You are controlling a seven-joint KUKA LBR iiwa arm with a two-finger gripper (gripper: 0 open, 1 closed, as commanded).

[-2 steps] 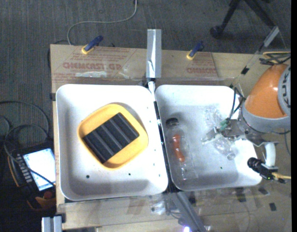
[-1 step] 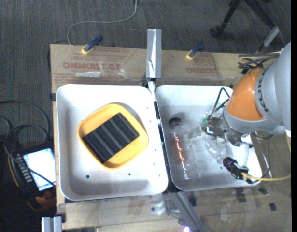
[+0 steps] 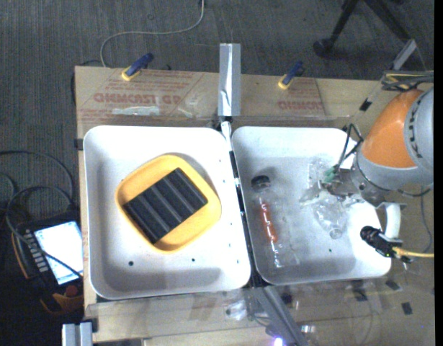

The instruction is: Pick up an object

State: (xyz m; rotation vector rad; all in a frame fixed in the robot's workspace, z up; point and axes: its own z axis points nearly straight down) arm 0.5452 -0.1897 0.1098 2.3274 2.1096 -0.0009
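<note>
Crumpled clear plastic [image 3: 328,204] beside gripper [image 3: 336,186], right bin [image 3: 293,139].

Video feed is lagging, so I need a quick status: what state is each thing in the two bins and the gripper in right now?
Yellow tray with black ribbed insert: lying flat in the left bin, turned at an angle.
Clear plastic bottle: lying on its side in the right bin, dark cap on.
Crumpled clear plastic: loose heap on the right bin's floor.
Gripper: low over the crumpled clear plastic, at its right edge.
</note>
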